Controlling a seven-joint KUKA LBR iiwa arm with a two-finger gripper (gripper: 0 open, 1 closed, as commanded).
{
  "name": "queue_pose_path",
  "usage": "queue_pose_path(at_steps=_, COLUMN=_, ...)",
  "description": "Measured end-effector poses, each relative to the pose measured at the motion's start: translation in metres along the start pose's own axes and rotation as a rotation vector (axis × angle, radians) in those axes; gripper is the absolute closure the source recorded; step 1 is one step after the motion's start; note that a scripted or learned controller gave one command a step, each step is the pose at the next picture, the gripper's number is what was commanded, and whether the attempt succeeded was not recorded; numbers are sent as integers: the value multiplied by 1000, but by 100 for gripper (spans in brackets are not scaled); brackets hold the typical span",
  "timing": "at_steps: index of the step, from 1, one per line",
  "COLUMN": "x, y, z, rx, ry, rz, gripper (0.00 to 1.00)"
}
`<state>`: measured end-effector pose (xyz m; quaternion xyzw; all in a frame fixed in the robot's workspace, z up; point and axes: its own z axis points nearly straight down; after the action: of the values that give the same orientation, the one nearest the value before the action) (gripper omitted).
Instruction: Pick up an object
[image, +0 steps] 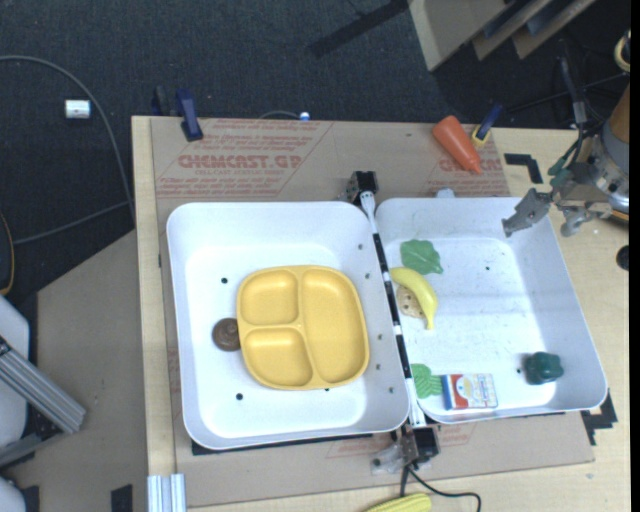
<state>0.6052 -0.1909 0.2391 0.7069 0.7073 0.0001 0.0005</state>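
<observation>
The right bin (560, 300) holds a yellow banana (418, 294), a green leafy piece (421, 256), a small white carton with red and blue print (469, 391), a light green piece (424, 380) and a dark green object (544, 368). My gripper (542, 224) hangs over the far right corner of this bin, open, with nothing between its fingers. It is well apart from all the objects; the dark green object is nearest, toward the front. In the left bin (200, 250) lies a yellow divided plate (300, 327) with a brown round piece (226, 334) at its left edge.
An orange carrot-like toy (458, 145) lies on the bench behind the right bin. Blue clamps (187, 115) sit at the bench's far edge. A black clip (362, 185) joins the bins at the back. The arm enters from the right edge.
</observation>
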Motion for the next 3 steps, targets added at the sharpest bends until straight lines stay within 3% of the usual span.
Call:
queue_pose_path(at_steps=1, x=39, y=35, z=88, rx=3, ry=2, rz=-1, gripper=0)
queue_pose_path(at_steps=2, x=91, y=44, z=155, rx=3, ry=2, rz=0, gripper=0)
queue_pose_path(at_steps=3, x=91, y=45, z=144, rx=0, ry=1, rz=-1, gripper=100)
